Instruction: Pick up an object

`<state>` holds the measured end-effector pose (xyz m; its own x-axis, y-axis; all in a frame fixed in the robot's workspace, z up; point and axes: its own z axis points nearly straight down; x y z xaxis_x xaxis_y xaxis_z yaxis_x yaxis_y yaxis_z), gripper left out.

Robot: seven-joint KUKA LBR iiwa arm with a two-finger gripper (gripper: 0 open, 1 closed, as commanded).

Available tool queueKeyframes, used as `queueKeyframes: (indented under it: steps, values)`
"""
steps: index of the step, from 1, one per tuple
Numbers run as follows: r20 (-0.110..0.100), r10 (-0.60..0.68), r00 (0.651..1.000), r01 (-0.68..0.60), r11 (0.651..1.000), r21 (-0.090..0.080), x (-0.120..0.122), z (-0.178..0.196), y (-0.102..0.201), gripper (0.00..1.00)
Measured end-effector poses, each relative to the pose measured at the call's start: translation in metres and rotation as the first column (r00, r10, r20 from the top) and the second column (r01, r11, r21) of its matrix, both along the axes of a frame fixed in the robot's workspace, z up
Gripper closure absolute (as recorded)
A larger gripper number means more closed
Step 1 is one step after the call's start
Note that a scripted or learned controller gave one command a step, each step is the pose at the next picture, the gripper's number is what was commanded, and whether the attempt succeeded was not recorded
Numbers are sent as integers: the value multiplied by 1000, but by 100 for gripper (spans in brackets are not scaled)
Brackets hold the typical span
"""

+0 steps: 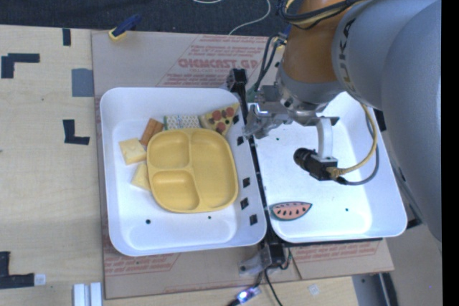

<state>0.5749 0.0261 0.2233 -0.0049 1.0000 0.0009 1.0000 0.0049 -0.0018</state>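
1. I have the grey arm with its orange band (315, 18) reaching in from the right of the frame, its wrist low over the upper left part of the right white bin (358, 226), close to the wall the two bins share.
2. The claw (267, 118) sits under the wrist, in the middle of the frame beside that wall. Whether it is apart or together I cannot tell; the wrist covers it.
3. The nearest pickable thing in its own bin is the flat toy watermelon slice, red with a green rind (290, 210). It lies lower in the frame than the claw and a little right, near the bin's bottom wall, apart from the claw.
4. Its long axis runs roughly left to right across the frame, curved rind downward.
5. Across the wall, in the left white bin (115, 175), the yellow compartment plate (192, 170) lies lower left of the claw, with a small pizza-like piece (221, 117) just left of the claw.
6. My judgement: nothing is grasped yet.
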Motion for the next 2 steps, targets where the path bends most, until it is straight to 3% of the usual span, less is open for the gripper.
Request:
queueKeyframes:
  steps: [1,2]
  values:
    - [0,-4,1000,4,1000,-1,8,5,-19,100]
    - [-2,-3,1000,3,1000,-2,3,-8,-5,100]
